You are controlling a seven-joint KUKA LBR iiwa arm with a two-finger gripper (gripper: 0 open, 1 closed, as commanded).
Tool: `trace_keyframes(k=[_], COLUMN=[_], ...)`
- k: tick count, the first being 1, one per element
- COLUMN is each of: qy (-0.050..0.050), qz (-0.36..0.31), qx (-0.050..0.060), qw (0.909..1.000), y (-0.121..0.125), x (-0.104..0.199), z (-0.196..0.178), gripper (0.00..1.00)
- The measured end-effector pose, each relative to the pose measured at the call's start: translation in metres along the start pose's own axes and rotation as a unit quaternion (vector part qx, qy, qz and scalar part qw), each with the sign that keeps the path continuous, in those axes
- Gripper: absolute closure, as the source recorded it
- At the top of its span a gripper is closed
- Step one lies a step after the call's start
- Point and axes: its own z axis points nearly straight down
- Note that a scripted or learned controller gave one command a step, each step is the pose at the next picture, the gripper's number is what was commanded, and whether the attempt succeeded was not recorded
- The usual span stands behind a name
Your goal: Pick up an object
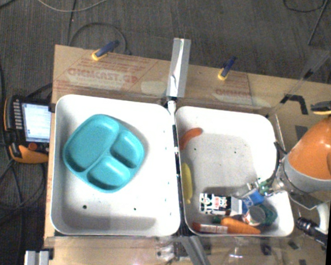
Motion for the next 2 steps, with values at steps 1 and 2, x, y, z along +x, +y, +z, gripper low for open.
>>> trace_keyframes(k=[1, 2], qy=[-0.001, -0.001], qz=[0.000, 0.000], qx=[0.000, 0.000], qw=[1.0000, 1.0000], y=[0.0011, 0.0012], x=[-0.0014, -0.0012], z=[-0.0066, -0.0065], gripper=[1.00, 0.00])
